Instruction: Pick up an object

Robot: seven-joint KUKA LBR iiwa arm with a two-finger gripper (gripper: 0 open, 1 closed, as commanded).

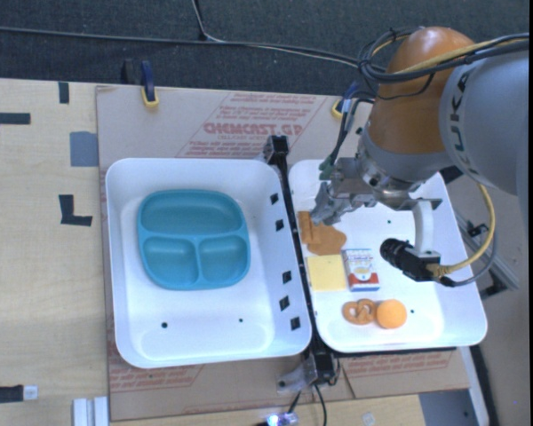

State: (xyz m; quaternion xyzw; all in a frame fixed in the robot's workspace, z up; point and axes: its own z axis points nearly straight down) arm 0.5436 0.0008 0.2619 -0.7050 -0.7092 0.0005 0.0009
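Over the right bin [466,327], the hand [324,209] hangs just above a brown piece [324,238] by the left wall, whether spread or pressed together I cannot tell, so it should drop straight, avoiding the yellow block [327,272], and pinch before lifting.

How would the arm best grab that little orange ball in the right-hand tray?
Probably straight down from above, fingers closing across the orange ball's widest part. It is round, so any angle works, but the pretzel lies right beside it on the left, so closing front-to-back seems safer.
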